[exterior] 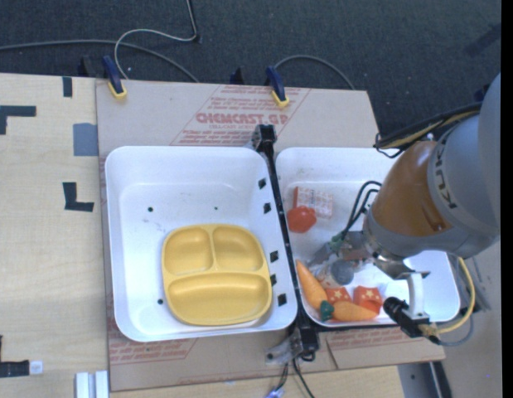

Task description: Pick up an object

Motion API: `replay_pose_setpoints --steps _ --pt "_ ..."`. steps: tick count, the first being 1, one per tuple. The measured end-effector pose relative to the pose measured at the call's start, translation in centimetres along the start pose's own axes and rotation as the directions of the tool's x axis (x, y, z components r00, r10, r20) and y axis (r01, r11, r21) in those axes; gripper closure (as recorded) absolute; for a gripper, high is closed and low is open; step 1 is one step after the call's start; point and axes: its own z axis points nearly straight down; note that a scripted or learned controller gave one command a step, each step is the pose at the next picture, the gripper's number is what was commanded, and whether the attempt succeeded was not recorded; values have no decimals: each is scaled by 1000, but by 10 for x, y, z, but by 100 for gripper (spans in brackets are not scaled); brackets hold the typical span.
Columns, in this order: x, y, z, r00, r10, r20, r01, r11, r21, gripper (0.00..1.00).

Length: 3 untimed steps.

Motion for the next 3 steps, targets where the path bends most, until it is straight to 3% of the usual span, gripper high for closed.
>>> replay_pose_setpoints --steps 1,2,3 --pt "-26 42 -14 1000 -2 -4 2 1000 10 0" --pt "-4 16 1 1000 -1 -1 1 1000 4 0" --pt "-10 -9 -1 1000 -4 -3 4 1000 -7 0"
